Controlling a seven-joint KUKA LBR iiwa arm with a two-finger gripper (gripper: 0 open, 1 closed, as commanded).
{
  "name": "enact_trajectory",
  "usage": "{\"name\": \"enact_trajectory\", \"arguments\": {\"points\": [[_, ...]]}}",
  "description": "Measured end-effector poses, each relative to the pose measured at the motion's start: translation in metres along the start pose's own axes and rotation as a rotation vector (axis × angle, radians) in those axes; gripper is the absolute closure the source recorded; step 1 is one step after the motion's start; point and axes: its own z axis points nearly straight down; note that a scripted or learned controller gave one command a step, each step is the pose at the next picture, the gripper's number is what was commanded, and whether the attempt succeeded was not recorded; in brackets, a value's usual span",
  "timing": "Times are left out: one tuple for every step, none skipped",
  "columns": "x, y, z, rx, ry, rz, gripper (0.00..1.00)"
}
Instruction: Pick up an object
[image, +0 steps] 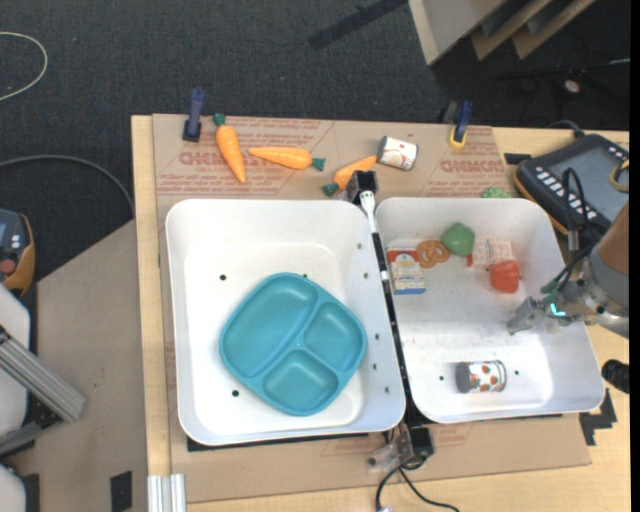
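Can (482, 376) near gripper (535, 313), apart.

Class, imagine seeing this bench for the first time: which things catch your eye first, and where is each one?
The big teal divided plate fills the left bin. The right bin holds small toy foods, among them a green ball and a red block. Orange carrots lie on the cardboard behind the bins.

Dark carpet floor (150, 60); cardboard-topped bench (300, 140); white cable (30, 60) on floor.
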Motion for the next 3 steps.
{"name": "enact_trajectory", "arguments": {"points": [[0.009, 0.072, 0.03, 0.003, 0.015, -0.01, 0.0], [0.004, 0.07, 0.017, -0.002, 0.003, -0.007, 1.0], [0.038, 0.133, 0.032, 0.068, -0.002, 0.001, 1.0]]}}
